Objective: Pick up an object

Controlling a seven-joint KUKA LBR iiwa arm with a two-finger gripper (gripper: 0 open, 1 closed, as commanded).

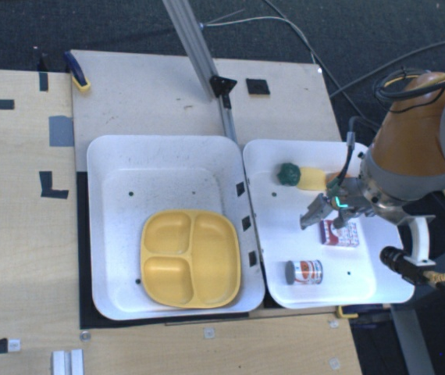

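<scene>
While the arm (pixel 414 143) is reached in from the right, the scene is logged as follows.

Arm: a grey body with an orange band is seen above the right bin (pixel 363 291), covering that bin's upper right corner.

Gripper: the gripper (pixel 329 213) is positioned low over the middle of the right bin. Two grey fingers (pixel 313 213) are seen spread apart, pointing down and to the left. Nothing is seen between them. A small green light is seen at the wrist.

Carton: a small red and white carton (pixel 339 233) is found just below the gripper, partly hidden by it. Contact cannot be judged.

Can: a small can (pixel 304 272) with a red and white label is laid on its side near the front of the right bin, well apart from the fingers.

Ball: a dark green ball (pixel 289 174) is placed near the back of the right bin, touching a yellow block (pixel 311 180) on its right.

Left bin: a yellow plate (pixel 191 258) with four compartments is held in the front half of the left bin (pixel 105 209).

Bench: a metal rail (pixel 191 33) is run from the top edge down to the gap between the bins.
</scene>
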